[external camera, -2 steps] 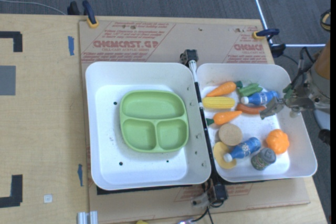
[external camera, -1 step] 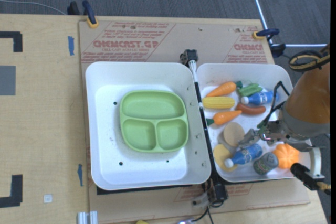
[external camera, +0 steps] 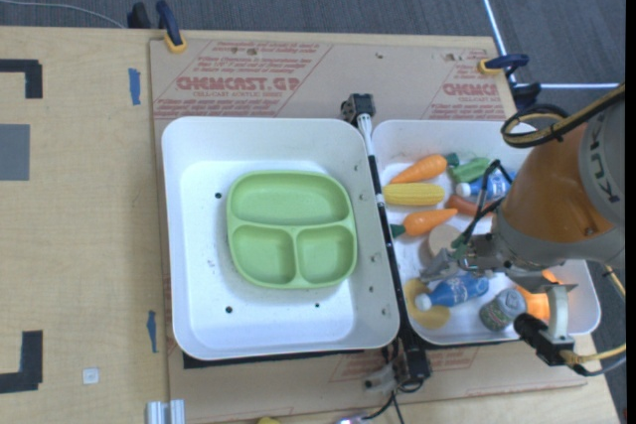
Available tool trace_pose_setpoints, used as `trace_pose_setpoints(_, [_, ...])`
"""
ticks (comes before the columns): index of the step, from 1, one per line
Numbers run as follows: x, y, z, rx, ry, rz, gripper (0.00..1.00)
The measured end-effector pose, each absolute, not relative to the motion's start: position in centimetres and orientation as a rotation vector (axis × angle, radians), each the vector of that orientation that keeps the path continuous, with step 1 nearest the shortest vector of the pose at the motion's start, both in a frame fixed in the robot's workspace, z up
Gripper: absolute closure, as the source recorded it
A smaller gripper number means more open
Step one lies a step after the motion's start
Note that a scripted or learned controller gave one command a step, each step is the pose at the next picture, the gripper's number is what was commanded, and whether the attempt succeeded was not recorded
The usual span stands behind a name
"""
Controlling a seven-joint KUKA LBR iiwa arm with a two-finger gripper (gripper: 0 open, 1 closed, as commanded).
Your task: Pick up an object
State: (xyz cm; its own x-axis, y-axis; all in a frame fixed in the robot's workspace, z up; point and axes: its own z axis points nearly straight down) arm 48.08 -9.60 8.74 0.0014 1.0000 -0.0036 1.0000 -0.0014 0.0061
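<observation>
Over the right bin [external camera: 581, 313], the hand [external camera: 442, 263] hangs low among toys.

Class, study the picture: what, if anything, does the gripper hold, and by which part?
Cannot be told. The gripper is low in the right bin, above the blue bottle; no grasp shows.

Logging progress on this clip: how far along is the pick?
Done: the arm has reached over the right bin, with the gripper low among the toys. In hand: nothing visibly; it hovers by the blue bottle, and I cannot tell how it stands. Left: grasp and lift. The carrot, the corn and the rest lie in the bin; the green tray sits in the left bin.
</observation>
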Motion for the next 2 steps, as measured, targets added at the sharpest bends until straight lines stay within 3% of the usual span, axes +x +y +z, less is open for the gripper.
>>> trace_pose_setpoints(2, [64.2, -10.7, 8.7, 2.217, 2.222, 0.001, 0.0])
